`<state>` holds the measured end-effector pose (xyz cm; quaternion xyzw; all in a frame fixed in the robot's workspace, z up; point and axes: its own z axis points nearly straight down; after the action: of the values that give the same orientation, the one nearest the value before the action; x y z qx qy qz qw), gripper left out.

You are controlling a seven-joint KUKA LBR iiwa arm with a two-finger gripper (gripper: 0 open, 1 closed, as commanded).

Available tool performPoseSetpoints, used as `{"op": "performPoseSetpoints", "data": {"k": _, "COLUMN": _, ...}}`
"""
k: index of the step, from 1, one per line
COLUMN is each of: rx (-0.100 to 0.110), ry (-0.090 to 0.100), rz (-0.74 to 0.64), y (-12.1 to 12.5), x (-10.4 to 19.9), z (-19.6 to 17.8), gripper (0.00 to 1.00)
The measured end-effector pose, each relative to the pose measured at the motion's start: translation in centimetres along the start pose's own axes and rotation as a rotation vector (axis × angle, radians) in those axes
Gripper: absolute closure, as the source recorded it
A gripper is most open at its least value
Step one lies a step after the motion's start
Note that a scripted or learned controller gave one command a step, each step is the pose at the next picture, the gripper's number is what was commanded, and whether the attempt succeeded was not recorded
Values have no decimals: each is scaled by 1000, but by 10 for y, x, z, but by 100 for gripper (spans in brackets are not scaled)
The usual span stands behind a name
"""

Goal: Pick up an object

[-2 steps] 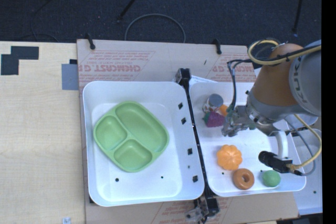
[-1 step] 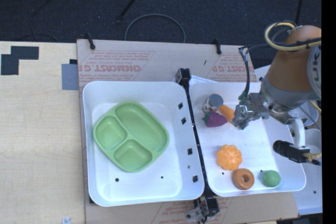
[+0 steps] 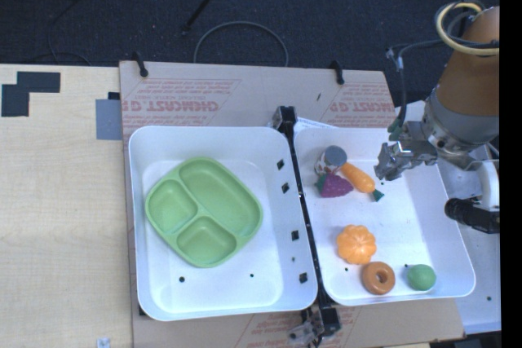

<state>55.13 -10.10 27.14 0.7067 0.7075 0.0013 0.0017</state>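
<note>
- Nearest the camera, along the front of the right bin [image 3: 457, 289], sat a brown donut [image 3: 378, 278] and, just beside it on its right, a little green ball-shaped toy [image 3: 421, 277].
- A bit further back was an orange toy pumpkin [image 3: 356, 244], close to the donut but not touching it.
- Toward the back of the same bin was a small heap: a grey and red toy [image 3: 332, 158], a purple piece [image 3: 336, 187] in front of it, and an orange carrot [image 3: 356, 176] lying at a slant with its green end pointing right.
- The carrot touched the purple piece and the grey toy.
- The gripper [image 3: 390, 167] hung just beside the carrot's green end, over the bin's white floor.
- Nothing was seen between the fingers, and I could not tell if they were spread or pinched together.
- The grey arm [image 3: 465, 94] with its orange band reached in from the right, above the back right corner of the bin.
- The left bin [image 3: 147, 273] held a green plate [image 3: 204, 211] with three hollows, lying flat near the middle.
- Both bins sat side by side on brown cardboard [image 3: 188, 98] on the light wooden worktop [image 3: 61, 240].
</note>
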Motion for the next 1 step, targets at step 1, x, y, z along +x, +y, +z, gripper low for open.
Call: {"op": "performPoseSetpoints", "data": {"k": 1, "rx": 6, "ry": 1, "rz": -1, "y": 0, "x": -1, "z": -6, "gripper": 100}}
